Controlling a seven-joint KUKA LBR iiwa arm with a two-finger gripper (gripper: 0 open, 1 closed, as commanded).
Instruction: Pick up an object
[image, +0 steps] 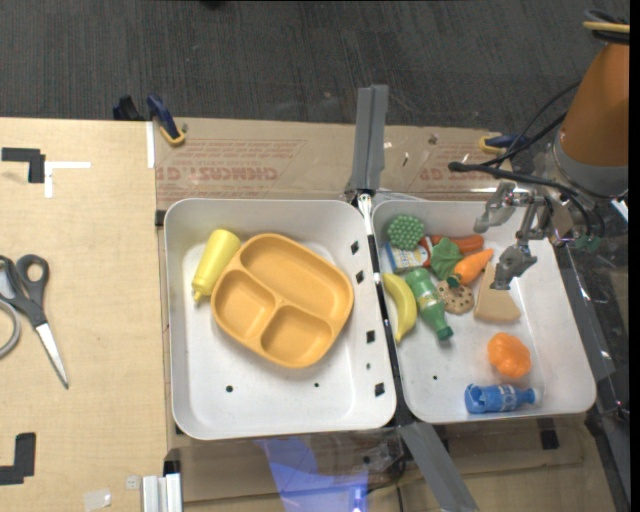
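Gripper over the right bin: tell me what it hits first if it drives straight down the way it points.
Most likely the pale tan wedge-shaped block, which lies right under the gripper. Depth is hard to judge from this slanted view, so the orange plastic carrot beside it could be grazed.

Two white bins seen from above, arm at the right

An orange divided plate (282, 298) and a yellow bottle (213, 261) are held in the left bin (200, 400). In the right bin (560, 395), a banana (402, 306), green bottle (428, 303), carrot (472, 265), orange (509, 356) and blue bottle (500, 398) are seen. The gripper (512, 262) is poised over a tan wedge (496, 302).
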